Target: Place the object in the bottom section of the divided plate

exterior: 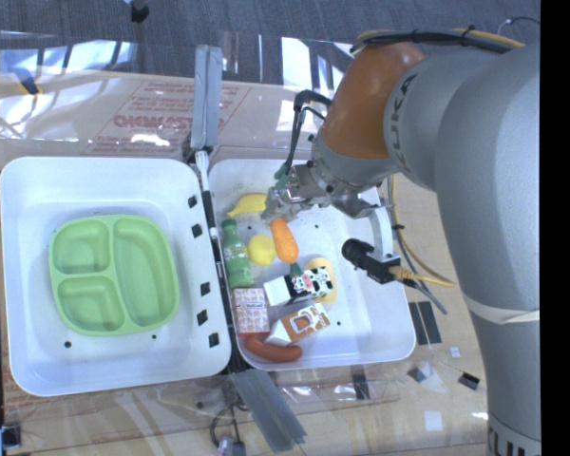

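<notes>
A: Quick look w/ me — where's your gripper (287, 200) right now?

B: Over the far-left part of the right bin (385, 335), just above the orange carrot (284, 240). Its tip sits at the carrot's far end, so my guess is that's the object it's going for. Whether the fingers are open, closed or on anything — can't tell, the wrist hides them.

A: So you can't call it a grasp?

B: No. The carrot lies in the bin at a slant, w/ a yellow ball (260, 249) touching its left side and a banana (248, 204) just beyond. Tight spot; coming straight down makes sense to you since there's no room to come in sideways.

A: And the target?

B: Green divided plate (114, 274) sits flat in the left bin (19, 350), well apart from the carrot. Nothing in its sections. Near section = the one toward the bottom of the view, prob. the small lower-left one.

A: Other clutter?

B: Green bottle (236, 255) along the bin's left wall, a sausage (272, 351) at the near edge, small boxes (290, 307) btw them. You'd want a clean lift so the ball doesn't roll.
</notes>
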{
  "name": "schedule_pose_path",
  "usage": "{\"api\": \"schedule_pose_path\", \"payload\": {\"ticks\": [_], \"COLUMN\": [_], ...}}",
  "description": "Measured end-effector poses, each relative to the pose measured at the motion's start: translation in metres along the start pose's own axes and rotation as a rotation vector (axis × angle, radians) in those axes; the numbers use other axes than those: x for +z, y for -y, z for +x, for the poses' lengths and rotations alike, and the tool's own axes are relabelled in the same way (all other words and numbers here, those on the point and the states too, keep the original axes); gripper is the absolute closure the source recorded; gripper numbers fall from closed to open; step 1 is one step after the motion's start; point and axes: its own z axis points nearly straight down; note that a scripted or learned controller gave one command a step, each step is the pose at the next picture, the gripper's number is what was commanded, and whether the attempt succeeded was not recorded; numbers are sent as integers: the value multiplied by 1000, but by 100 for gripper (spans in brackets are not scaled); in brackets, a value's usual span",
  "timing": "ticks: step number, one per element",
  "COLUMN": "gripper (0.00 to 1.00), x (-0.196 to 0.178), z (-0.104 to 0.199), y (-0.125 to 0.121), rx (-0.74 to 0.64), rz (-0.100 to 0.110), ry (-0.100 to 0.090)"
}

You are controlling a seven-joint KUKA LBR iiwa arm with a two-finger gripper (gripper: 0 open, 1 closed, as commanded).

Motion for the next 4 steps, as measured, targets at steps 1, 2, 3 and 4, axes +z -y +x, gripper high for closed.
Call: {"api": "schedule_pose_path", "payload": {"ticks": [1,2,3,4], "gripper": [100,0,100,100], "x": [1,1,-8,-58], "z": [77,77,77,160], "y": [-10,-10,-11,40], "rx": [-224,-223,-226,-334], "rz": [4,3,5,1], "ry": [-1,-1,-1,0]}}
